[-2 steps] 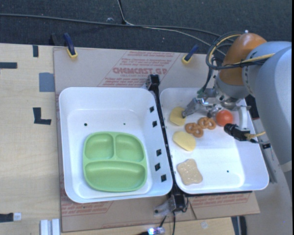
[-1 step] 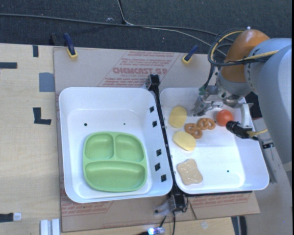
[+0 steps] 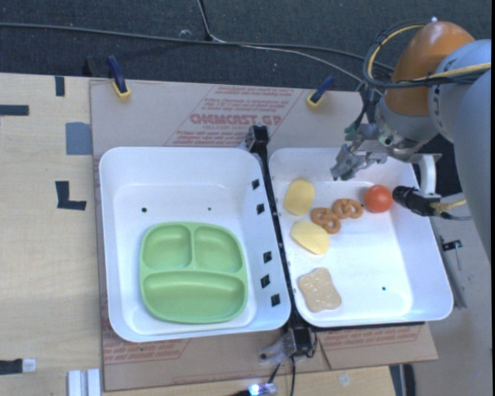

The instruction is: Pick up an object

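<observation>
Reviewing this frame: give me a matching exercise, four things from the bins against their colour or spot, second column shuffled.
Things:
1. divided plate
2. tomato
3. cracker
4. pretzels

Descriptions:
A. red, at the right bin's far right
B. brown, mid right bin
C. green, in the left bin
D. tan, nearest the right bin's front edge

Pairs: 1-C, 2-A, 3-D, 4-B

Two shallow white bins sit side by side on a cardboard sheet (image 3: 231, 118). The left bin (image 3: 120, 180) holds a green divided plate (image 3: 193, 272). The right bin (image 3: 412, 279) holds two yellow pieces (image 3: 299, 196) (image 3: 310, 238), a pretzel pair (image 3: 337, 214), a red tomato (image 3: 379, 198) and a tan cracker (image 3: 319, 289). The gripper (image 3: 346, 167) hangs above the right bin's far part, near the pretzels and tomato, nothing seen between its fingers.
</observation>
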{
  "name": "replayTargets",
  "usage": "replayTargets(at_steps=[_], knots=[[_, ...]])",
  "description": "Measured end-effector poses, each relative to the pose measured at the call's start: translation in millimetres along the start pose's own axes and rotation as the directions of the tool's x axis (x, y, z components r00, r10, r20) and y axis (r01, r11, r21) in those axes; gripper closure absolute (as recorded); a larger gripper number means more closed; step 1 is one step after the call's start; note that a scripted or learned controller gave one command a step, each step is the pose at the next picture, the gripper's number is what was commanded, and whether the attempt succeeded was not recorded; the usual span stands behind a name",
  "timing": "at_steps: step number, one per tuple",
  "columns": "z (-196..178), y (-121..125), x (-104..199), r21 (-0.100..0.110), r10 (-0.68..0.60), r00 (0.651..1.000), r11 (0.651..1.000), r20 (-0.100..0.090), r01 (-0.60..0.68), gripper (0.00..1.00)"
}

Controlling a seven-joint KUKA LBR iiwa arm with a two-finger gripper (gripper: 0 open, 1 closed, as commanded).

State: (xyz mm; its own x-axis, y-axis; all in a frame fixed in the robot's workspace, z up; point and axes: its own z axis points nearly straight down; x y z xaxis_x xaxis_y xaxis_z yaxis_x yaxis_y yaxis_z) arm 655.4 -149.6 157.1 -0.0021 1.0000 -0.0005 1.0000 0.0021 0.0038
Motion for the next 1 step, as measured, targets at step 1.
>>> replayTargets(at_steps=[1], knots=[[-53.0, 1.5, 0.3, -0.001, 0.000, 1.000, 1.000, 0.001, 0.000, 1.00]])
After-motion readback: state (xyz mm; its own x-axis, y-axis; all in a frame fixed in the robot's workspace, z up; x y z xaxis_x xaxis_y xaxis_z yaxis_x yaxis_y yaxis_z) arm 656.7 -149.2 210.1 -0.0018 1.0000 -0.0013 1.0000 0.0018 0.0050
